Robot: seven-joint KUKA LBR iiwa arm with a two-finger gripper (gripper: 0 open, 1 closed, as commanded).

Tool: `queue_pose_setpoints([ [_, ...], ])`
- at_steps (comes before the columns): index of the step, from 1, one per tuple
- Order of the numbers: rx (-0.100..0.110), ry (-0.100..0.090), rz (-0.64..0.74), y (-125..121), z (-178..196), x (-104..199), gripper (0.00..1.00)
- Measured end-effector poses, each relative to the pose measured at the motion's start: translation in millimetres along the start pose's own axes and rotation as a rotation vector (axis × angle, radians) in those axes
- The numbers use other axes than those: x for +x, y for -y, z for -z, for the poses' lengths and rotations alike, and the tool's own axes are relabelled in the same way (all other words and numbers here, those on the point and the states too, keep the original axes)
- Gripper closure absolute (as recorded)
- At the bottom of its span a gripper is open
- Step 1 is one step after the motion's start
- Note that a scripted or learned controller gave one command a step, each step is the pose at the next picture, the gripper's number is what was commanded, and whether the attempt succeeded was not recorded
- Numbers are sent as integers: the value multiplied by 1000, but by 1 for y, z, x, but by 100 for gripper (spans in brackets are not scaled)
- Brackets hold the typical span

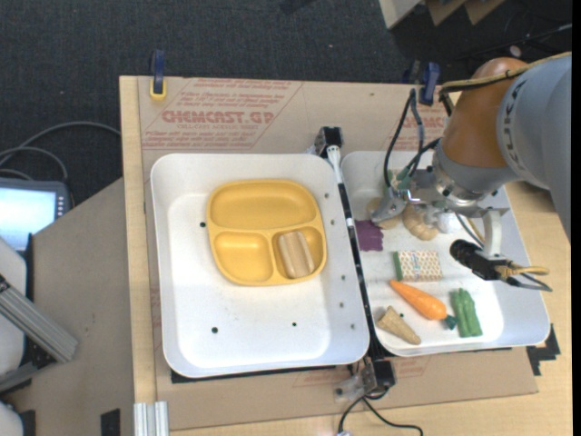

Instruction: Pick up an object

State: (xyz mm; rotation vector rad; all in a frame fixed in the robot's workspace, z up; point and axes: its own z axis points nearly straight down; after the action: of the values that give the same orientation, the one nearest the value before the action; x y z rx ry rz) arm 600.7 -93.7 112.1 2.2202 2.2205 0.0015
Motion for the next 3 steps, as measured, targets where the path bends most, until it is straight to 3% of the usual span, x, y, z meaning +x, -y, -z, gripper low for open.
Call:
queue_pose_setpoints([
  [1, -5, 4, -4, -51, 9, -79, 0],
  [2, -12, -3, -4, -15, -21, -103, 0],
  [3, 13, 1, 9, -64, -28, -49, 0],
])
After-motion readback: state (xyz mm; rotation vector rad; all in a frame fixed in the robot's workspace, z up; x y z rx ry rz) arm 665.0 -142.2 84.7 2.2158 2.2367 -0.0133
